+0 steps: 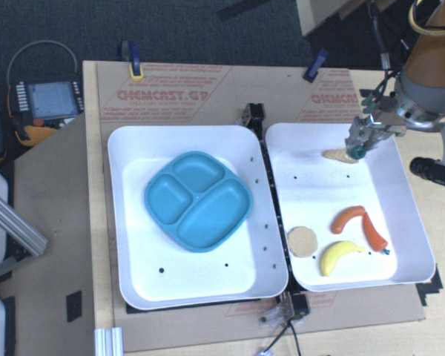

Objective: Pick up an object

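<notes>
We judge the approach step in hand: the pincer hangs over a small tan piece at the right bin's far end, its spread untellable, and next must settle squarely onto it.

An orange band is being shown above a grey, rounded wrist. Thin dark cables are being carried alongside it, and the small gripper is being seen as metallic grey with teal tips.
</notes>
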`<move>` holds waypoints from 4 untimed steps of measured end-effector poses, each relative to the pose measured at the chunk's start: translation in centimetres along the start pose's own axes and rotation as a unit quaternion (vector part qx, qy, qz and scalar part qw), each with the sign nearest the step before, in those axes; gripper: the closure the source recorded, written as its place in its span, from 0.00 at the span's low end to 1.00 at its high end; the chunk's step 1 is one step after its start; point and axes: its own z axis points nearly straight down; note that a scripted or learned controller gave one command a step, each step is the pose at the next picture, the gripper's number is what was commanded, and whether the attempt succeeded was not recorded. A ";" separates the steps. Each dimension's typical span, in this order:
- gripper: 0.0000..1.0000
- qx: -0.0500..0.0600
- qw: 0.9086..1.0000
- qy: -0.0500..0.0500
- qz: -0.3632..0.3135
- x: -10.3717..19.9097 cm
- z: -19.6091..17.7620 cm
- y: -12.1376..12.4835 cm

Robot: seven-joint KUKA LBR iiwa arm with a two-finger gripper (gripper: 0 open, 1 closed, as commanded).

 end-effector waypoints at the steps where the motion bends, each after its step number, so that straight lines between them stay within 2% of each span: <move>1: 1.00 0.002 1.000 0.000 0.001 0.0 -0.8 0.1; 4: 1.00 0.005 1.000 0.002 -0.002 14.1 -2.2 -1.7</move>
